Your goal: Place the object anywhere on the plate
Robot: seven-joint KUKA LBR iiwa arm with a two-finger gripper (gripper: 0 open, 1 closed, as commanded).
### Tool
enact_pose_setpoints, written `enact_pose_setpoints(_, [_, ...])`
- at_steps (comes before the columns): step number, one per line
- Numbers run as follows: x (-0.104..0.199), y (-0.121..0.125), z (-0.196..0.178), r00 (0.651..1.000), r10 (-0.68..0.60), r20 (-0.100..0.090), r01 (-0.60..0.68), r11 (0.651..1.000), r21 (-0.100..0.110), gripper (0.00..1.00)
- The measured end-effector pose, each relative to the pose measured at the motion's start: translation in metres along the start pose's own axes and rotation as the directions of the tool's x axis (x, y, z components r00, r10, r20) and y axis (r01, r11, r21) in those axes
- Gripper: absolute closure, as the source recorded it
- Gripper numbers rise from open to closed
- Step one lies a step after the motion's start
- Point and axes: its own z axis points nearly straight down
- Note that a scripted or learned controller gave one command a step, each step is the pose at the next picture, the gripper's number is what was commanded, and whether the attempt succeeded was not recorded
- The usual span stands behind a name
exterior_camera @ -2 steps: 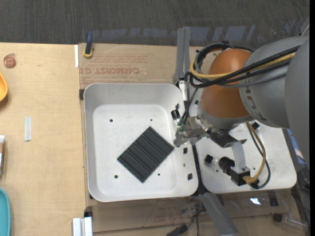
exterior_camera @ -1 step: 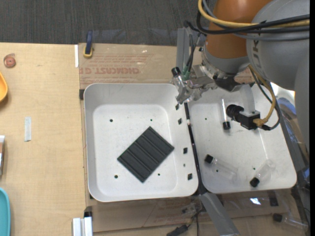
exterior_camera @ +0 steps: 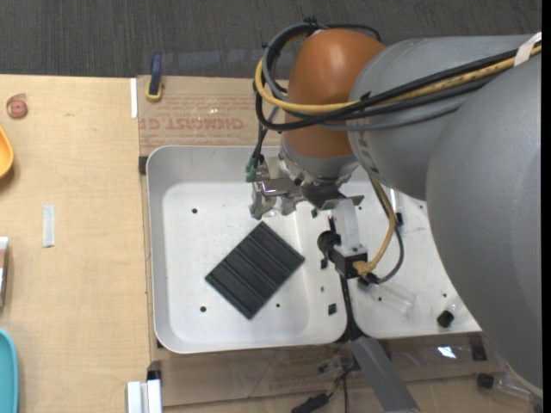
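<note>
**One arm, two bins, one plate, gripper above the left bin**

Well to the left of the gripper (exterior_camera: 265,198), on the bare wooden bench (exterior_camera: 77,317), lie four small items: one orange piece (exterior_camera: 4,157) cut by the frame edge, one red disc (exterior_camera: 15,106), one pale grey strip (exterior_camera: 48,226) and one teal piece (exterior_camera: 6,372) at the near corner. One blue clamp (exterior_camera: 155,74) sits on the cardboard sheet (exterior_camera: 207,114), left of the gripper and beyond it.

There are two white bins, side by side and touching. The left bin (exterior_camera: 172,256) holds one thing: a black ribbed plate (exterior_camera: 256,270), rectangular, lying flat and turned at an angle, just in front of the gripper and very slightly to its left. The gripper hangs over the far half of this bin, under the orange band (exterior_camera: 331,67) of the single grey arm (exterior_camera: 465,162). Seen from above, whether it is released or clenched cannot be told, and nothing can be seen held in it.

The right bin (exterior_camera: 422,222), partly covered by the arm, holds two things: one clear piece (exterior_camera: 394,299), right of the gripper and nearer the front, and one small dark object (exterior_camera: 445,318) farther right, near the front corner, well apart from the gripper and the plate.
</note>
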Motion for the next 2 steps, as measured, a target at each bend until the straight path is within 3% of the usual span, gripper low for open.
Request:
enact_pose_setpoints(1, [-0.064,-0.02,-0.103,0.999,0.036,0.0,-0.036,0.999,-0.002,1.0])
enact_pose_setpoints(2, [0.031,-0.024,-0.011,0.989,-0.145,0.0,0.145,0.989,0.0,1.0])
